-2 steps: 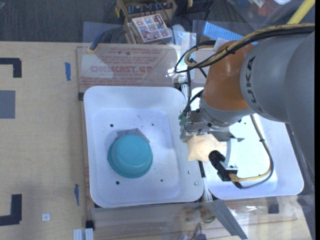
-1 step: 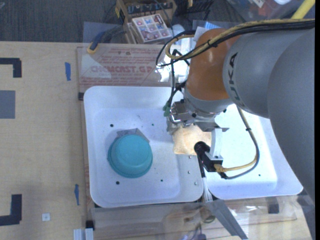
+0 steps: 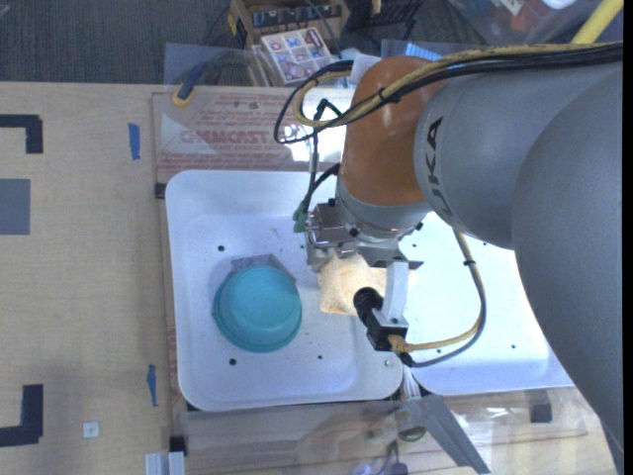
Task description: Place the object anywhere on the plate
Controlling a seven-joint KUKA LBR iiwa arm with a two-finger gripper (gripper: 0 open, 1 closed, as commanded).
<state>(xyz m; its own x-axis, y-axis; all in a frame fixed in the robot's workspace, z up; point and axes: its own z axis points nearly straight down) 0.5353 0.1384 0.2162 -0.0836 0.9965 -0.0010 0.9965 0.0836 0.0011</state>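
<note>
A round blue plate (image 3: pixel 258 308) lies in the left white bin (image 3: pixel 198 216), towards its front left. A pale yellow, soft-looking object (image 3: pixel 339 287) lies on the bin floor just right of the plate, apart from it. My gripper (image 3: pixel 331 255) hangs straight over the yellow object's back edge and covers part of it. The orange wrist band and grey arm hide the gripper's tips and whether they touch the object.
A small grey crumpled item (image 3: pixel 254 263) sits against the plate's far rim. The right bin (image 3: pixel 495 364) is largely covered by the arm. A black cable fitting (image 3: pixel 374 320) hangs off the wrist beside the yellow object. Boxes stand behind the bins.
</note>
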